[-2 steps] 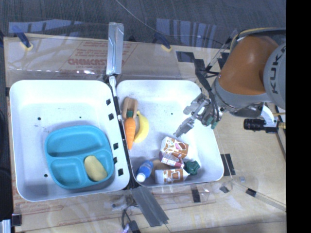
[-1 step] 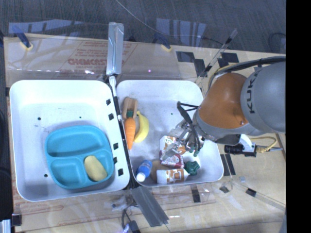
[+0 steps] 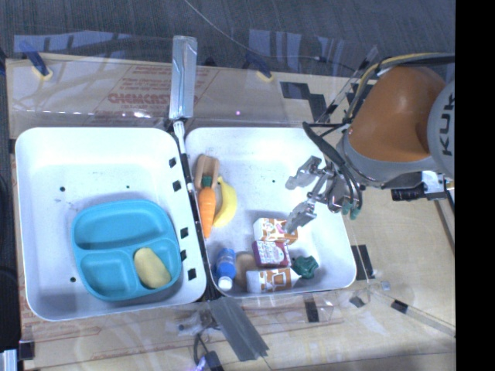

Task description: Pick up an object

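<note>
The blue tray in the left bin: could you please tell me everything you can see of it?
The blue tray is a light blue, smooth, plastic-looking dish with rounded corners and three compartments: one long one along the far side and two smaller ones nearer the camera. It lies flat on the floor of the left bin, toward its near right part, turned slightly askew. A yellow, potato-like lump rests in its near right compartment. The other two compartments hold nothing.

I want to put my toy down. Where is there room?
Bare floor lies in the left white bin behind the blue divided plate, and in the right white bin behind the orange carrot. Its front is crowded.
</note>
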